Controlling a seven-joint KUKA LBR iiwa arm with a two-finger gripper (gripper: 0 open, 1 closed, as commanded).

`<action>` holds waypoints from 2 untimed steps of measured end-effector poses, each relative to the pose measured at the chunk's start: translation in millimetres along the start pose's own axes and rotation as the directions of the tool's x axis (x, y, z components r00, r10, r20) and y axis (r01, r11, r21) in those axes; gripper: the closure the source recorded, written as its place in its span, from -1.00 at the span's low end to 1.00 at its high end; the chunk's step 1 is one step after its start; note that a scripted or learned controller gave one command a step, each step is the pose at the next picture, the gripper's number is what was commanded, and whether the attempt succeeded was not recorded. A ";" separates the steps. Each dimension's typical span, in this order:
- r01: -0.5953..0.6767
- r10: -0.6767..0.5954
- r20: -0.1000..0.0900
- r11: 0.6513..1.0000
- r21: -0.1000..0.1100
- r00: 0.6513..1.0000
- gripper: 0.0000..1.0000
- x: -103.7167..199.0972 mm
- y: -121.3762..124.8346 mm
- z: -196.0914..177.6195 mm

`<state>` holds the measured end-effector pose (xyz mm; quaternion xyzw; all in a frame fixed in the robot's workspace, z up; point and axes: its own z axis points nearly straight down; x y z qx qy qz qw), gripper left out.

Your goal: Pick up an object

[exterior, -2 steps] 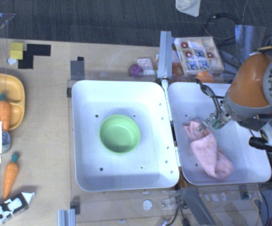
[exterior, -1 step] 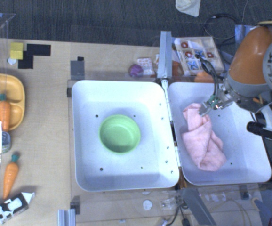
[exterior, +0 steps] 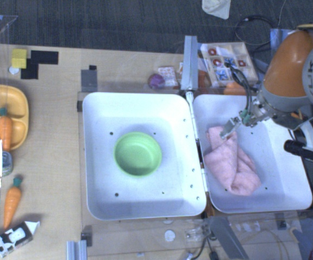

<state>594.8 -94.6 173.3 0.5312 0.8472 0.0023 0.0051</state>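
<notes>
A crumpled pink cloth (exterior: 231,161) lies in the right bin (exterior: 286,194), toward its left side. My gripper (exterior: 231,129) reaches in from the right and sits at the cloth's upper end, its tips down among the folds. A green bowl (exterior: 138,154) stands in the middle of the left bin (exterior: 102,123). The arm's orange band (exterior: 287,58) is above the right bin's far edge.
A metal divider (exterior: 189,64) stands between the bins at the back. Cards and small items (exterior: 221,64) lie behind the right bin. At the far left are a yellow tray (exterior: 15,104), toy carrots (exterior: 11,199) and other toys.
</notes>
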 end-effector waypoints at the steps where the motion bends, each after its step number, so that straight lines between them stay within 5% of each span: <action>1: 0.020 -0.020 -0.002 1.000 0.002 1.000 -1.00 0.7 9.1 76.7; 2: 0.026 -0.026 0.002 1.000 -0.004 1.000 1.00 1.2 12.1 64.3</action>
